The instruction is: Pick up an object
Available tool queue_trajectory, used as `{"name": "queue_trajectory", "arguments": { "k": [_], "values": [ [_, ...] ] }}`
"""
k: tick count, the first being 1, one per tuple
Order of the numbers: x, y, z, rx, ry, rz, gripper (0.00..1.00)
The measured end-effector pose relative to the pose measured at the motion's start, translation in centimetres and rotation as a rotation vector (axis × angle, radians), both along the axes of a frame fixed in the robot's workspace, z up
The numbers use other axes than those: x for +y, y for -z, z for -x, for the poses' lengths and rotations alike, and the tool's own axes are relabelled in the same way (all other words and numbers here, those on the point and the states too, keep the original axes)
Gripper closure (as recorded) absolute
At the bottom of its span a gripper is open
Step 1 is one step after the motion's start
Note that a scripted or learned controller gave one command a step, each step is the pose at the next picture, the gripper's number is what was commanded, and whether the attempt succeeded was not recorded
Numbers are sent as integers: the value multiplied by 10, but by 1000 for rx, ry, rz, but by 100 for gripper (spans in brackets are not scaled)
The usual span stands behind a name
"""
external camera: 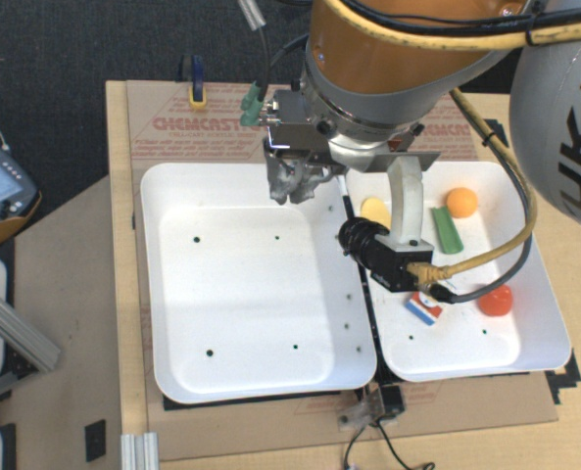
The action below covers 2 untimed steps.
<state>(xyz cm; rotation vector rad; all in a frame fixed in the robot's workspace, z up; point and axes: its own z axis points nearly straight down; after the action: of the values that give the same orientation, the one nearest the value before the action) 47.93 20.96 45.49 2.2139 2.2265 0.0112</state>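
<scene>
Here the gripper [292,190] hangs over the left bin [172,292]; nobody can tell its grip; the toys, like the orange ball [460,201], lie toward three o'clock.

We are looking at a thick arm [417,27] whose broad orange band [408,13] is glowing above a rounded grey collar [368,101]. A large grey shell [559,116] is bulging at the right, and part of some dark lettering is showing on it. Black cables are running across the orange band, and a pale yellow hose [510,213] is looping down the right side toward a brass-coloured fitting [429,274]. Below the collar, a small metal block with a green connector [254,106] is sticking out to the left. A pale grey flat bracket [405,204] is carrying a black boxy unit [378,253]. The gripper [292,186] is showing as a dull grey metal piece.
</scene>
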Motion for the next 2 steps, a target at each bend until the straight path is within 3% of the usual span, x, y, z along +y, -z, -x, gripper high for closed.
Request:
{"name": "queue_trajectory", "arguments": {
  "k": [1, 2],
  "values": [
    [-18, 177, 3, 24, 9, 12, 100],
    [-124, 152, 0, 8, 17, 6, 100]
  ]
}}
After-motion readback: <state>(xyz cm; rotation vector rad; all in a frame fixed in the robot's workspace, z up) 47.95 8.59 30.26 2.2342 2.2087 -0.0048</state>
